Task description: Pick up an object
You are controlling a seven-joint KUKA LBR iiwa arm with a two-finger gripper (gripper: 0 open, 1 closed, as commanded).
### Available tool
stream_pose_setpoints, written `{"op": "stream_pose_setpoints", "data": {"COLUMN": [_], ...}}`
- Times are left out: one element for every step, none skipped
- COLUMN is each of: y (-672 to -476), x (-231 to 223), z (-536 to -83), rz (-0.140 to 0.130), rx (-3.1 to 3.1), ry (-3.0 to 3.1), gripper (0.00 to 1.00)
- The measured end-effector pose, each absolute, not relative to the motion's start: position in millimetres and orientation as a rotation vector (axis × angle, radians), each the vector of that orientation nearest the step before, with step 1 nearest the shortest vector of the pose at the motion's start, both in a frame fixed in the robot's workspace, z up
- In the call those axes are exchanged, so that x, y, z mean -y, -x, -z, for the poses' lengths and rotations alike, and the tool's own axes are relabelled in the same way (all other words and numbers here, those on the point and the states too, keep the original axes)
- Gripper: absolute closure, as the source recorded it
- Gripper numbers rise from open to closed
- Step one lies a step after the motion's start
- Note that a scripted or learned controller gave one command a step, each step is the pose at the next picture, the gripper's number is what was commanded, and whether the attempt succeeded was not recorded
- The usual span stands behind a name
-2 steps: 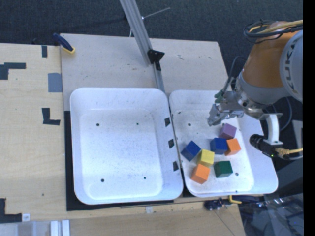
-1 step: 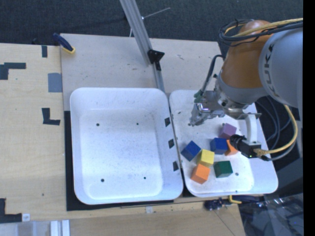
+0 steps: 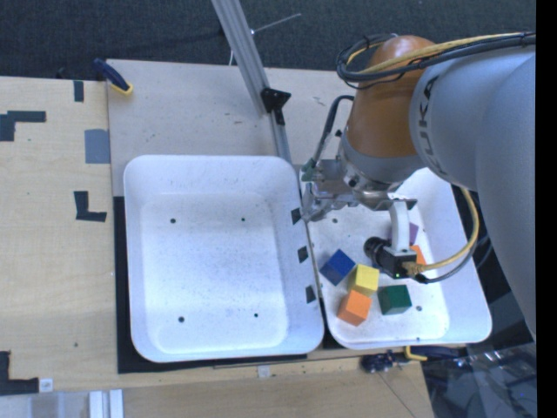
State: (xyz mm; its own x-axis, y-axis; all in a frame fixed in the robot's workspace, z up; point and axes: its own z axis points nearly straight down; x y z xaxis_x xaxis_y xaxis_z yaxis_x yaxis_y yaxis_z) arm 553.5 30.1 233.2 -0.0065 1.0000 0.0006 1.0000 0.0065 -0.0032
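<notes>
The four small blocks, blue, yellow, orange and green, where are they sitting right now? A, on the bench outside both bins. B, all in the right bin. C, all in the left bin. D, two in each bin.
B: the blue block, yellow block, orange block and green block lie clustered together on the floor of the right bin, below the arm's wrist.

A pale wooden bench (image 3: 52, 259) stands on dark, perhaps carpeted floor (image 3: 130, 11), crossed by a slanting metal pole (image 3: 244, 46).
</notes>
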Motion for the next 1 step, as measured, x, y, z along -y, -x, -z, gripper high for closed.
{"op": "stream_pose_setpoints", "data": {"y": [-564.1], "x": [-72.7], "z": [-228.4], "rz": [-0.001], "rx": [2.226], "ry": [2.213], "gripper": [1.00]}}
